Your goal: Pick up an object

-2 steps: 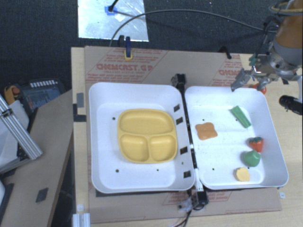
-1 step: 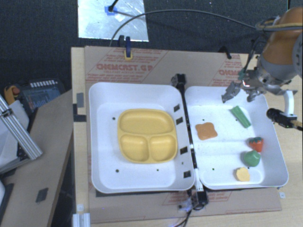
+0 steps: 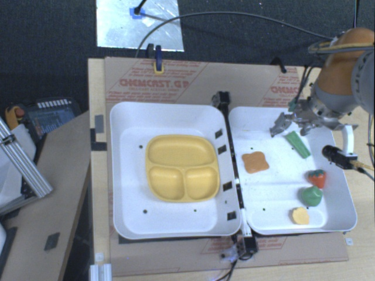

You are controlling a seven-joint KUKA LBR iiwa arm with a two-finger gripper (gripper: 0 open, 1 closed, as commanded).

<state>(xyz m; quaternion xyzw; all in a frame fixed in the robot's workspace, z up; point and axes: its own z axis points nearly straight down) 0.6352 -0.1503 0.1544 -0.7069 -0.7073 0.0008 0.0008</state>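
Nearest the camera, at the right bin's (image 3: pixel 345 215) 6 o'clock, lies a yellow disc (image 3: pixel 300 216); a green long block (image 3: pixel 297 144) lies toward 12 o'clock. Just beside it hovers the gripper (image 3: pixel 288 122), fingers spread, holding nothing.

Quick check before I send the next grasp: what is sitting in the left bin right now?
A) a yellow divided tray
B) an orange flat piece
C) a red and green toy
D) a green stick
A: the yellow divided tray lies in the left bin, while the green stick, the orange flat piece and the other small toys lie in the right bin.
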